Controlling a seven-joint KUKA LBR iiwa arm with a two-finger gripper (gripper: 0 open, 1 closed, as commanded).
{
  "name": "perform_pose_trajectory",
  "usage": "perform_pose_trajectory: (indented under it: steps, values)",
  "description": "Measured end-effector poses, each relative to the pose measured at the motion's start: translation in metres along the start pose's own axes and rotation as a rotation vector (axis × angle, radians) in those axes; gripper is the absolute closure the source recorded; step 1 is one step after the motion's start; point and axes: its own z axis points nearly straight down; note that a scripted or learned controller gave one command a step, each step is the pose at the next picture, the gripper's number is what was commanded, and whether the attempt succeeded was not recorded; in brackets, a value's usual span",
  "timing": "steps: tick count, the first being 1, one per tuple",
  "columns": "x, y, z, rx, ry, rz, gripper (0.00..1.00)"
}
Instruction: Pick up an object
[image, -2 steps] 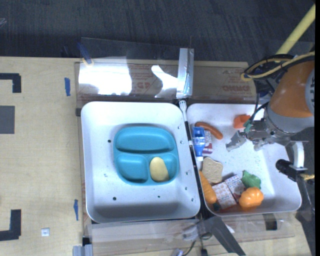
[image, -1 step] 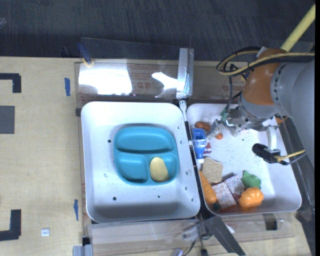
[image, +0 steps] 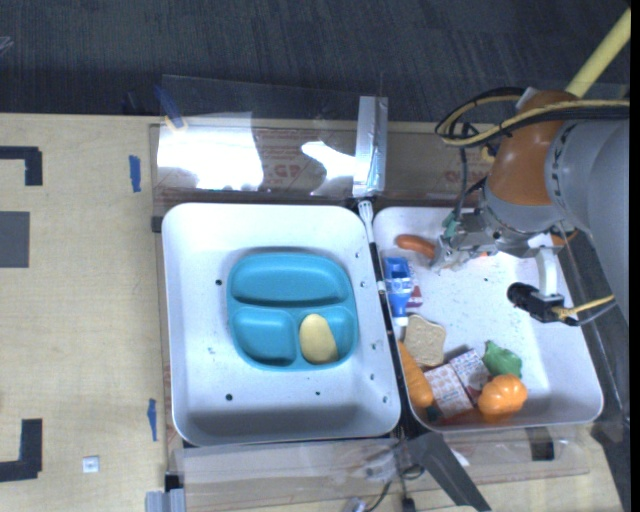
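Overhead, my gripper (image: 452, 247) low in the right bin (image: 560, 345), just beside a small sausage (image: 414, 243), its grip impossible to tell, yellow lemon (image: 318, 338) in the blue tray (image: 290, 305), left bin (image: 190, 330)

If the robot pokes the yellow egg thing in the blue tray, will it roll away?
Probably a little. The yellow egg-shaped toy looks smooth and rounded, so it may wobble or roll. The blue tray has raised compartment walls around it, which would likely stop it.
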Motion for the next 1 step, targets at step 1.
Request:
perform_pose_trajectory:
  steps: [1]
  values:
    - [0.0749, 0.0374, -0.0913, 0.002, 0.007, 0.057, 1.00]
